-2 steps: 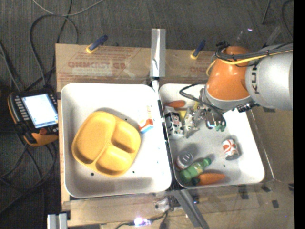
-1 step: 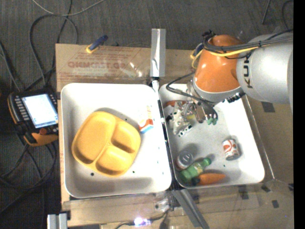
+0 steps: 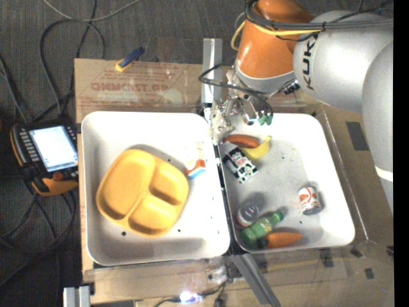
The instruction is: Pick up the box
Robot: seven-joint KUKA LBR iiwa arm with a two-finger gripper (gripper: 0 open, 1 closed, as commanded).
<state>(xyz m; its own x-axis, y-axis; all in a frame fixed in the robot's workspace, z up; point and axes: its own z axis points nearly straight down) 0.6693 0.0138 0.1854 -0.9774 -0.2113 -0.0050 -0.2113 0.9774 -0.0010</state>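
Nearest the camera, at the front edge of the right bin [image 3: 332, 171], lie one carrot [image 3: 284, 238], one green bottle [image 3: 261, 226] and one grey can [image 3: 248, 212], with a red-and-white can [image 3: 309, 199] apart to their right. The left bin [image 3: 96, 133] holds one large yellow sectioned plate [image 3: 144, 192] and a small red-and-white carton [image 3: 198, 166], leaving open floor around. My gripper [image 3: 231, 112] hangs over the bins' shared rim; I cannot tell its opening, and the box [image 3: 241, 164], black-and-white, lies just below a sausage [image 3: 241, 140] and banana [image 3: 259, 148].

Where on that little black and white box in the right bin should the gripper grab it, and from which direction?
Judging by its pose, grip the box across its short sides, coming straight down from above. It lies flat and slanted on the right bin floor, its long sides apparently free. The banana sits close to its upper end, so closing across the width looks safer. The gripper hangs above the bin's upper left corner.
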